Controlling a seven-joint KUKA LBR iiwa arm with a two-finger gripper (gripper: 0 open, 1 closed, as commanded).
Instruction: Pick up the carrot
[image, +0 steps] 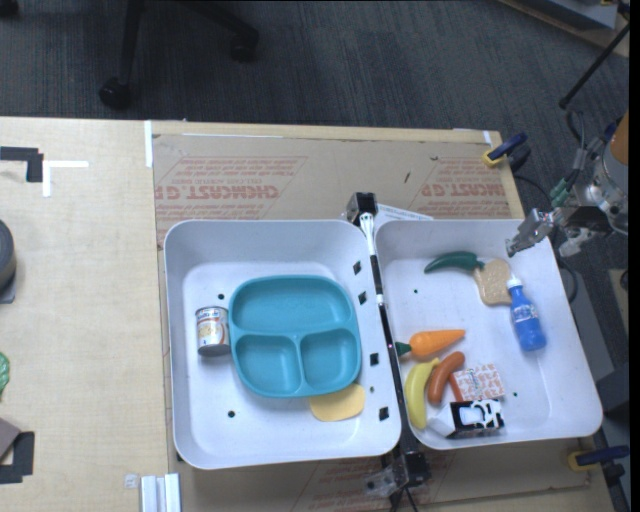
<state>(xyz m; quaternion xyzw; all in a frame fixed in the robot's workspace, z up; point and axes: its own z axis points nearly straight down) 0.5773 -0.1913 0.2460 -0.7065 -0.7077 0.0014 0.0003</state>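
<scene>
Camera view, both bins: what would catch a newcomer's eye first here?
The teal divided tray fills the middle of the left bin, with a small can on its left side. In the right bin, the orange carrot lies near the divider above a banana, with a blue bottle farther right. The gripper hovers at that bin's upper right edge.

Carrot in right bin
</scene>
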